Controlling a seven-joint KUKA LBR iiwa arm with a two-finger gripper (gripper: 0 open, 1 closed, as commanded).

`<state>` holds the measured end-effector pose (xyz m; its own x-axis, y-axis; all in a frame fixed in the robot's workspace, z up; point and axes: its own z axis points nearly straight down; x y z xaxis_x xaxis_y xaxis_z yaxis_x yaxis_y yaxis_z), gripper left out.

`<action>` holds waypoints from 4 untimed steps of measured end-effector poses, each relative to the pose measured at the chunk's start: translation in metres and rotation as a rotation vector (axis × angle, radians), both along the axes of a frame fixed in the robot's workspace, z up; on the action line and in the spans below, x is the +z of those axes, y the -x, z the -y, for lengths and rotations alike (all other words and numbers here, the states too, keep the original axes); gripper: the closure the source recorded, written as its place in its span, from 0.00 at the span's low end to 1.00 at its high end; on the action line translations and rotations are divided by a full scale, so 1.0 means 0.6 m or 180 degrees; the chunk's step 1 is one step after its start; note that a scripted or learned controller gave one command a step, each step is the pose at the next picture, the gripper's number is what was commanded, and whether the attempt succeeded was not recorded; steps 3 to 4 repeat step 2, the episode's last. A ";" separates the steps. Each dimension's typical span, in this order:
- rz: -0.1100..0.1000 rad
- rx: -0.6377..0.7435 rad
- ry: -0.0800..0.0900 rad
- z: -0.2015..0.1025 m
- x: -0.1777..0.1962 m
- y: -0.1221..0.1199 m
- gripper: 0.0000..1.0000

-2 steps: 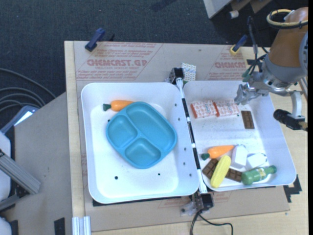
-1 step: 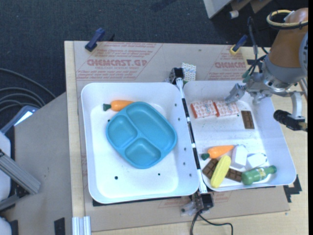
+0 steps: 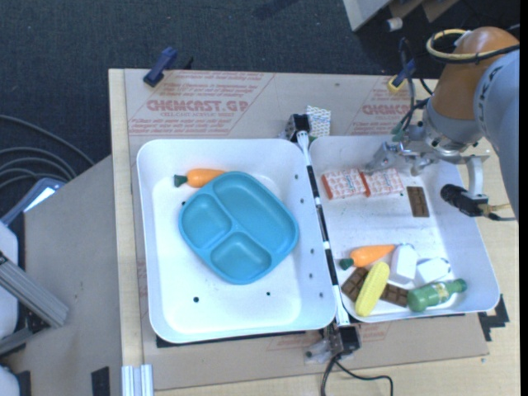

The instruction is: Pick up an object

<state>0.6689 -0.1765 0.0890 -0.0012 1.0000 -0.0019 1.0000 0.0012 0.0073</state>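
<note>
The gripper [image 3: 396, 153] hangs over the far edge of the right bin [image 3: 462, 238], below the arm's orange band [image 3: 470, 56]. Just in front of it lies a red and white snack packet [image 3: 363, 183], with a small brown bar [image 3: 418, 201] to the packet's right. A heap sits at the near end of this bin: an orange carrot [image 3: 371, 255], a yellow corn cob [image 3: 373, 287], a green bottle [image 3: 433, 294], white pieces [image 3: 404, 262] and brown chocolate pieces [image 3: 355, 283]. Nothing is seen held by the gripper.
The left bin [image 3: 165, 287] holds a blue divided plate [image 3: 238, 226] and a second carrot [image 3: 202, 176] at its far side. A black part [image 3: 462, 198] juts out over the right bin's right rim. A blue clip [image 3: 159, 66] lies on the bench's far left corner.
</note>
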 end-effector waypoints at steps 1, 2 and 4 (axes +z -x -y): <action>0.0001 -0.0005 -0.0002 0.040 0.001 0.050 0.00; -0.0005 -0.0002 -0.0012 -0.073 -0.001 0.168 0.00; -0.0005 -0.0002 -0.0012 -0.073 -0.001 0.168 0.00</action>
